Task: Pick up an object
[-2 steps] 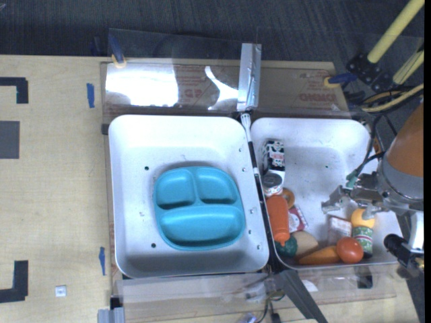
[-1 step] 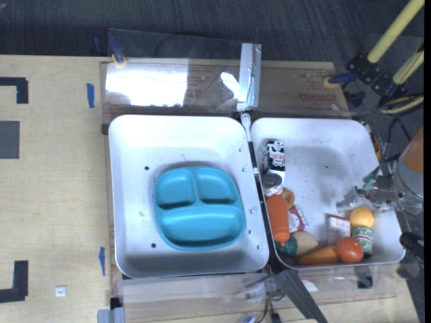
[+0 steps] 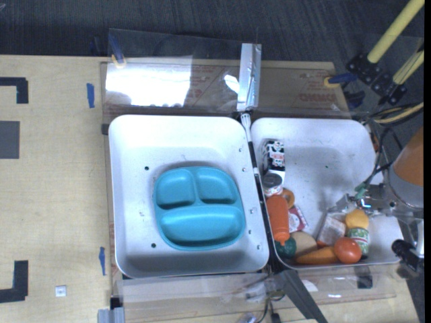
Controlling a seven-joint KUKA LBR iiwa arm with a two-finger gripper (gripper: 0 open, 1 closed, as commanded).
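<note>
So my end effector is hanging at the right bin's right edge, honestly can't tell how it's set from here, and the yellow-capped bottle sits just below it, upright-ish, right beside the tomato.

A pale wooden bench stands on dark carpeted floor.

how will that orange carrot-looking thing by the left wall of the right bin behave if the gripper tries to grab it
The orange carrot is long and rounded, so it would probably roll or twist if pinched off-centre. It looks like smooth moulded plastic, so likely light, stiff and a bit slippery. It lies against the right bin wall with toys crowded beside it, leaving little finger room.
</note>
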